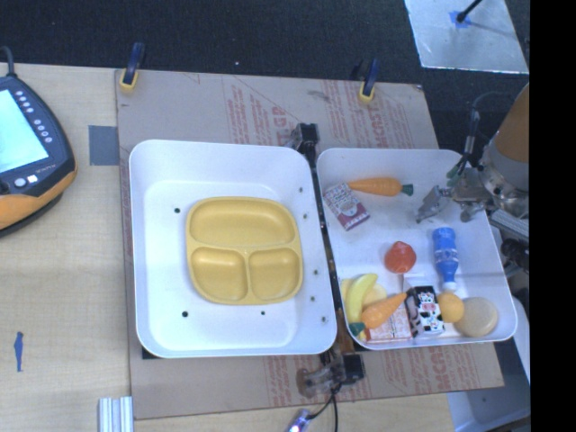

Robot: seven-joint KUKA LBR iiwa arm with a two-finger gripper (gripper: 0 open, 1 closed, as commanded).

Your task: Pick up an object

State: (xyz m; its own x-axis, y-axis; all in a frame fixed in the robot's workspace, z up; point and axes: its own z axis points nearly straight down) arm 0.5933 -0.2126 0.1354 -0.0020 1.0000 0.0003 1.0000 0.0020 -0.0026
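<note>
At the right bin's far right edge:
gripper: fingers spread apart, nothing between them, tips low over bare bin floor
nearest items: blue bottle just below it, carrot to its left, both apart from it
right bin: also red tomato, small red-white carton, banana
left bin: yellow divided plate

A yellow divided plate sits in the left bin; a control pendant lies at nine o'clock on the tabletop.
</note>
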